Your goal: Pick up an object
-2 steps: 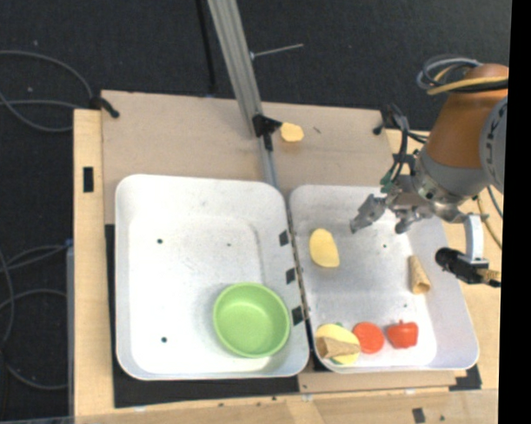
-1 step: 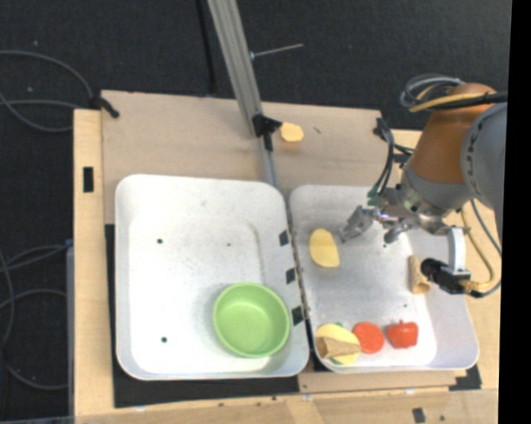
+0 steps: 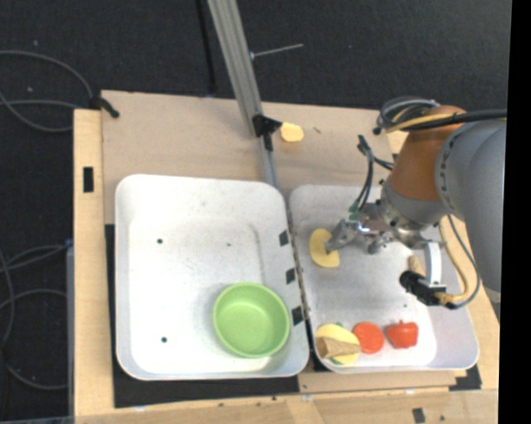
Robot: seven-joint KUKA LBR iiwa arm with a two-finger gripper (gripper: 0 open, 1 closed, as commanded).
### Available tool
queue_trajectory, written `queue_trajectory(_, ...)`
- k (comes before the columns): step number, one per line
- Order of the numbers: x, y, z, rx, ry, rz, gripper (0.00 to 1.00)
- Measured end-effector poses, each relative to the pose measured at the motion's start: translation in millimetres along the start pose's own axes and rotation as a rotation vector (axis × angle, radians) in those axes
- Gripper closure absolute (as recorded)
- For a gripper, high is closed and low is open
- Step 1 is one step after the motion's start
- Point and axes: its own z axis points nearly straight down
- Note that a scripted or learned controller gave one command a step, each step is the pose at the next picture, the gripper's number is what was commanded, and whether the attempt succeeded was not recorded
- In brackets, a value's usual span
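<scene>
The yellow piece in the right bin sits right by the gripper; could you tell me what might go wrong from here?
The yellow piece looks flat and lies near the right bin's left wall, so the gripper may slide it rather than lift it. Dangling cables by the wrist could perhaps snag.

A metal post (image 3: pixel 240 67) slants over the bench (image 3: pixel 181 134), black cables (image 3: pixel 27 77) lying left.

Pale yellow flat piece (image 3: pixel 323 250), lying in right bin (image 3: pixel 452 357), upper-left area
</scene>
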Motion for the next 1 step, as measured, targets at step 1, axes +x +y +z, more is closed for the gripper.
queue_trajectory(1, -0.3, 1.5, -14.6, -0.007, 0.001, 0.0, 1.0)
